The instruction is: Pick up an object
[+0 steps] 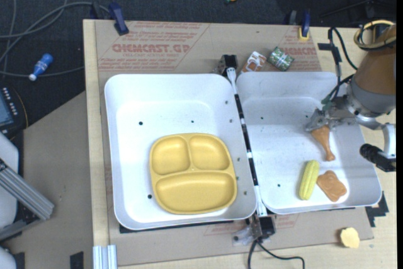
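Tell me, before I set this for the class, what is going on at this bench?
A grey robot arm reaches in from the right, and its gripper is down in the right bin, right at the upper end of a toy drumstick. Whether it has a hold is unclear. A toy corn cob and a brown toy food piece lie nearer the front of that bin. The left bin holds a yellow divided plate.

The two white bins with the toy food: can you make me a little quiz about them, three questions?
1. True or false: the yellow plate lies in the left bin.
2. Which toy lies nearest the gripper? A corn B chicken leg C toast
3. Fill in: the corn lies in the ___ bin.

Key: 1 true; 2 B; 3 right.
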`<state>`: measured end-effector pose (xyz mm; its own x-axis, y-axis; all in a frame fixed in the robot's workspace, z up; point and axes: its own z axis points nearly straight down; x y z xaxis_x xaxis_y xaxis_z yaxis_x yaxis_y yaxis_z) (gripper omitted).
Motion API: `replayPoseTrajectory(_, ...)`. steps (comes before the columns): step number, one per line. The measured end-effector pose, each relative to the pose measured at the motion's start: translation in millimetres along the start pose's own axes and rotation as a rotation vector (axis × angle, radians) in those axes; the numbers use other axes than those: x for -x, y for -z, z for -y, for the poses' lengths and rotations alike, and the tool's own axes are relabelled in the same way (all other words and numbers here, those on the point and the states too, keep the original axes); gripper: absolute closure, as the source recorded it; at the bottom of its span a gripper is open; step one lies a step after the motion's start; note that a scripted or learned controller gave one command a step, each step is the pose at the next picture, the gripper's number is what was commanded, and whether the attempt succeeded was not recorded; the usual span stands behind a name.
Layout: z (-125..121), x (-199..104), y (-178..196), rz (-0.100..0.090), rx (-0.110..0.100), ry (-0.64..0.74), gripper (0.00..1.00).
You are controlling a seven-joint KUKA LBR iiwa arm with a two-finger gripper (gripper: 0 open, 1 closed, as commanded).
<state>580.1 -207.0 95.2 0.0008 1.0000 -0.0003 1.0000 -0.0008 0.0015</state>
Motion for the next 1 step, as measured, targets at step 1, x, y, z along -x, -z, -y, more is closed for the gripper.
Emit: replayPoseTrajectory(1, -19.0, -70.6, 79.0, -0.001, 0.009, 0.009, 1.00)
